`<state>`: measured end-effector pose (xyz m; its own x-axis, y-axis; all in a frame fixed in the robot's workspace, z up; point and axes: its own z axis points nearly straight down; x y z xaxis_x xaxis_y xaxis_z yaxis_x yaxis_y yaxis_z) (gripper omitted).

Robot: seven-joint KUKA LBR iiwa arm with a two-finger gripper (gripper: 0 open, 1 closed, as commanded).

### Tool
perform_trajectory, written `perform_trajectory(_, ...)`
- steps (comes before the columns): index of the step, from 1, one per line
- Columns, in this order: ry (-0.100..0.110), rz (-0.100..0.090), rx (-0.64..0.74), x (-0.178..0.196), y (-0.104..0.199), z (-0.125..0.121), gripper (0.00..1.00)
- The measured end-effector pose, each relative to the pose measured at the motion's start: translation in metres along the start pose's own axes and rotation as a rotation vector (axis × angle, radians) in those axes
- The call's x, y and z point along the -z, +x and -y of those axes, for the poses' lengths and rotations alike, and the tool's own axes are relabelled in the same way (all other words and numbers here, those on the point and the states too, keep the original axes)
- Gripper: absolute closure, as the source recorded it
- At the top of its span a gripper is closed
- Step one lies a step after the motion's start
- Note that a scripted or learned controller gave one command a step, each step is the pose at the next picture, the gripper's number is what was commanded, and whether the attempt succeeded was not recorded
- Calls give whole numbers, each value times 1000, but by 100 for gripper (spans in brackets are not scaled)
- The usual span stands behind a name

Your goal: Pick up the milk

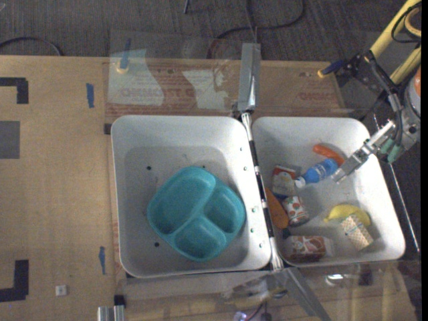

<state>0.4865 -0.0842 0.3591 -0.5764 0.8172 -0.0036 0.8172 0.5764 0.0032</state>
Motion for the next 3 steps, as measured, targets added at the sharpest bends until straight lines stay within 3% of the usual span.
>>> perform_trajectory(1,1,-3,240,-133,-6,10,0)
perform_trajectory(2,1,-1,-90,-135,14,-7,0)
perform_trajectory(3,0,0,7,3,-25,25,0)
